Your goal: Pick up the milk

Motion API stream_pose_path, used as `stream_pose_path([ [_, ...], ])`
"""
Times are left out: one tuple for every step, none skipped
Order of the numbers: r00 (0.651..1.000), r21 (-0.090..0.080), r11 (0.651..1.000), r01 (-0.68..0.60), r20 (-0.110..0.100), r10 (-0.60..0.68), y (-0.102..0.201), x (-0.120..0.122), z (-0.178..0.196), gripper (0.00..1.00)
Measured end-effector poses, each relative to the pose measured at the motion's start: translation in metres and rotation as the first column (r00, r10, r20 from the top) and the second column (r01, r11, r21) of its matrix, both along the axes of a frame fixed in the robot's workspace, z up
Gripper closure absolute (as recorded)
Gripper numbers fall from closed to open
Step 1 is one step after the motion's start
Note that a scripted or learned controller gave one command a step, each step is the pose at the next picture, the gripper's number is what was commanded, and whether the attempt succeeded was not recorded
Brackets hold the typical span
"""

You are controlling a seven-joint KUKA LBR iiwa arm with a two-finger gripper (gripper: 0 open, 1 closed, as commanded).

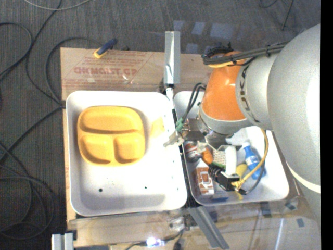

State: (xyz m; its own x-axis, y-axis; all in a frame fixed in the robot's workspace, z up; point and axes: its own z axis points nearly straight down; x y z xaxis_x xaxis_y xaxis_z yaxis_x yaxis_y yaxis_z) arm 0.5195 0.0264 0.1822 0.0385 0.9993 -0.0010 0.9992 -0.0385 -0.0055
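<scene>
The grey arm with its orange band (226,95) reaches down into the right bin (276,191). The gripper (204,151) sits low among the items near that bin's left wall, and the wrist covers most of it. A small brown-and-white carton (204,181) lies just in front of the gripper; it may be the milk, but I cannot read its label. A white object (240,138) shows partly behind the wrist. I see nothing lifted clear of the bin.
In the right bin also lie a blue bottle (250,158), a yellow item (241,170) and a checkered piece (221,158). The left bin (130,197) holds a yellow compartment tray (112,134). A metal post (171,56) stands behind the bins.
</scene>
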Motion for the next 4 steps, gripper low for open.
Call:
stream_pose_path([
  [0.997,-0.002,0.997,0.081,0.001,-0.081,-0.079,-0.037,0.011,0.00],
  [0.988,0.003,0.988,0.151,0.021,-0.151,-0.115,-0.031,-0.082,0.00],
  [0.989,0.007,0.989,0.147,0.017,-0.148,-0.113,-0.030,-0.073,1.00],
  [0.996,-0.001,0.996,0.091,0.002,-0.091,-0.069,-0.028,0.017,1.00],
])
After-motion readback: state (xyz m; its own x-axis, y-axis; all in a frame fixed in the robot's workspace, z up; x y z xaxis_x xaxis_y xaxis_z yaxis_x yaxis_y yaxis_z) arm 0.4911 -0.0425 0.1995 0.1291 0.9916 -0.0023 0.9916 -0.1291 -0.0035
